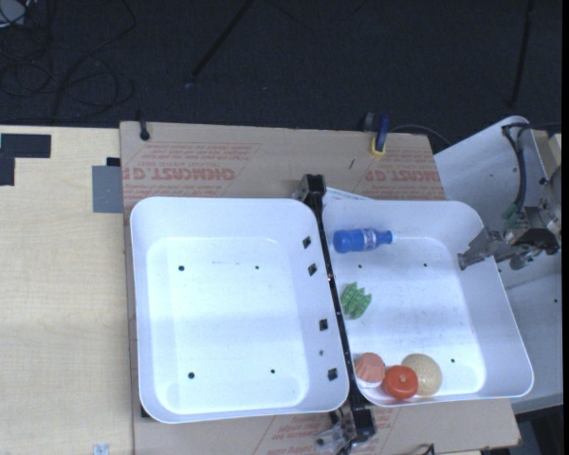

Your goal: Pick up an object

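The right bin [508, 341] holds a blue bottle [362, 240] lying on its side near the far left corner. A small green leafy piece [356, 300] lies by the divider. In the near corner sit a pink round item [369, 368], a red tomato-like ball [400, 381] and a pale yellow round item [424, 371], all touching. My gripper [476, 253] hovers at the right bin's right rim, well away from every object, and nothing shows in it.
The left bin [140, 282] stands beside the right one, with a black divider clamp [327, 282] between them. Both rest on a cardboard sheet [228, 164]. A blue-and-yellow clamp [380, 133] sits at the cardboard's far edge.
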You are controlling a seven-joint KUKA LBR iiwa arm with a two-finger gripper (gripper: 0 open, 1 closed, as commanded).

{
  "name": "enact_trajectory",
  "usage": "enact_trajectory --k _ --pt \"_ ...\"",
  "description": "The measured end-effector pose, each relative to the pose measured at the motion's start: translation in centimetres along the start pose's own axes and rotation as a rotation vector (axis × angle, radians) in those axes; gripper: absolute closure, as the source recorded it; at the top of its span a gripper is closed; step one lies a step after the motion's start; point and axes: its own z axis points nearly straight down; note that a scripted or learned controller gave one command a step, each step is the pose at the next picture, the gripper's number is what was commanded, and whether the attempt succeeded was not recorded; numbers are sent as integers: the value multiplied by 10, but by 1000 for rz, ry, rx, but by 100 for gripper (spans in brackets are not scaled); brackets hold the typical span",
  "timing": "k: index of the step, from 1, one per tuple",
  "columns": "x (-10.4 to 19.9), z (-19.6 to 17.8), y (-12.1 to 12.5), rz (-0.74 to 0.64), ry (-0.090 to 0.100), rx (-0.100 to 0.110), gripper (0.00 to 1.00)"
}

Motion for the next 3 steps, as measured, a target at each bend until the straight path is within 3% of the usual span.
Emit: enact_trajectory --k 1,2,3 --pt "2 10 -59 0 4 6 0" --pt "1 0 -56 0 3 3 100" --pt "1 -98 -68 -3 -2 -9 100"
